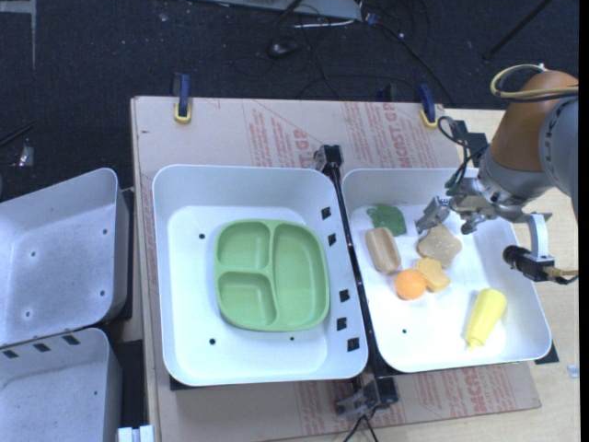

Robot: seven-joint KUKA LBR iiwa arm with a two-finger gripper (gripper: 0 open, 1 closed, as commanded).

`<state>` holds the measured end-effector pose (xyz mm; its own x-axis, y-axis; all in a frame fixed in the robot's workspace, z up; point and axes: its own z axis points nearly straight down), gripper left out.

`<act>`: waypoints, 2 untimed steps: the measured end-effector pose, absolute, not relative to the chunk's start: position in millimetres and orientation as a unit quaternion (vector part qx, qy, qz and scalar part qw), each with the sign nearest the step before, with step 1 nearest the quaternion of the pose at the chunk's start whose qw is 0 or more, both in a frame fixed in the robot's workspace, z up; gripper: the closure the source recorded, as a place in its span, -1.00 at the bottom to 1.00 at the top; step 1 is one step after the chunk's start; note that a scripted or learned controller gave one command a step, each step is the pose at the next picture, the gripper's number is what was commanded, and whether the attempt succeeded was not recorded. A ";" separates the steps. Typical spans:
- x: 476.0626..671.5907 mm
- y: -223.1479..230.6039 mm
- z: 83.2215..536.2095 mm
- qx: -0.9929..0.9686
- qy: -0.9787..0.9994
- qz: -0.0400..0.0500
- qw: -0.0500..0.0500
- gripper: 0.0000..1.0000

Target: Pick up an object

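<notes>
The right bin (515, 348) holds several food items: a green piece (388, 218), a tan hot-dog bun (383, 250), a beige lump (440, 245), an orange ball (410, 285), a small yellow-orange piece (433, 274) and a yellow bottle-like item (484, 317). My gripper (451, 213) hangs just above the beige lump, at the bin's upper middle, its fingers spread and nothing between them.
The left bin (184, 339) carries a green divided tray (272, 275). A black divider with clips (345, 256) runs between the bins. Spare white bins (55, 247) lie off the bench to the left. Blue clamps (183, 97) hold the board's far edge.
</notes>
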<state>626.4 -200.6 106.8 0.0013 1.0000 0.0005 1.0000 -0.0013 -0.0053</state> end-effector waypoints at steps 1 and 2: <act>628.9 -200.3 121.5 -0.707 -0.707 0.000 -0.001 1.00; 631.0 -200.7 186.4 -0.706 -0.708 -0.002 -0.004 1.00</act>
